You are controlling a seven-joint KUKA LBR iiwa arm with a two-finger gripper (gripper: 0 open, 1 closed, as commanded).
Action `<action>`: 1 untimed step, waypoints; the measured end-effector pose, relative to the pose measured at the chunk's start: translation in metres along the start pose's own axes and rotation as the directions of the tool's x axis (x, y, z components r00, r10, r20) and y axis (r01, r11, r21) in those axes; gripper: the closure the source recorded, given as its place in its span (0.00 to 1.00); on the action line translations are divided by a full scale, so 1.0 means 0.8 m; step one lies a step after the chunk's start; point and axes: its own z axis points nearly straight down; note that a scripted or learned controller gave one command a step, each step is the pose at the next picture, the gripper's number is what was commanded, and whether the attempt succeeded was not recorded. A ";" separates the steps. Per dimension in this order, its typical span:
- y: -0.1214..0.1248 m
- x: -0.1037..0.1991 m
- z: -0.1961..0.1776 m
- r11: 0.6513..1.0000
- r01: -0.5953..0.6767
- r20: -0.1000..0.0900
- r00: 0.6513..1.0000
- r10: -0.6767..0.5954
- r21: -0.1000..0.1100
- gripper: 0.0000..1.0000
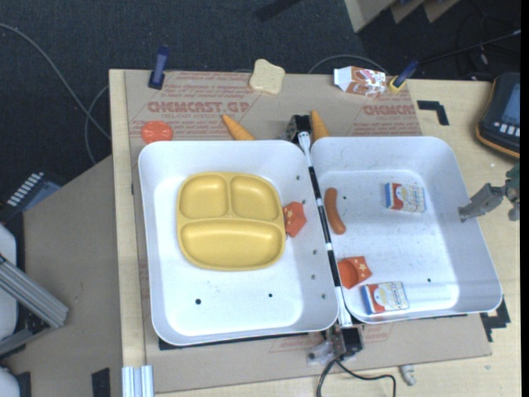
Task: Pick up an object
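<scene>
left bin [157,222]: holds the yellow divided tray [231,222], three compartments, nothing in them. Small red fry carton [294,217] sits just beside the tray's right edge, touching or nearly, can't tell which.
bench far strip: cardboard [198,102] printed "CHEMCAST G P" in red, readable on the left sheet; same print on the right sheet is mostly cut off by the bin. On it, left to right: blue clip [158,66], red disc [156,131], carrot [238,128], bread slice [267,76], second carrot [318,126], a red-and-white carton [360,80] on its side with a blue-yellow item just beside it.
right bin [463,222]: my candidates. Hot dog [333,210] near the left wall, lengthwise near-to-far. Milk carton [404,197] far-centre, lying flat. Second red fry carton [355,271] near-left, and another milk carton [385,297] just right of it at the near wall. Carton print too small to read.
my claw [481,205]: at the right rim of the right bin, grey, carrying nothing. Apart or together: cannot tell, it's too small and blurred at the frame side.
step: my read, pre-approach. Nothing picked, I'm well apart from every object.
next move: I'd judge the far milk carton the nearest target. Needs travel left over the bin, align across the carton's short side, then descend.
risk: flat carton on a smooth bin floor likely slides if I land off-centre. The near carton hugs the wall, poor clearance.
</scene>
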 end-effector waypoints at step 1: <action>0.056 0.031 0.180 1.000 0.001 -0.003 1.000 -0.001 0.004 0.00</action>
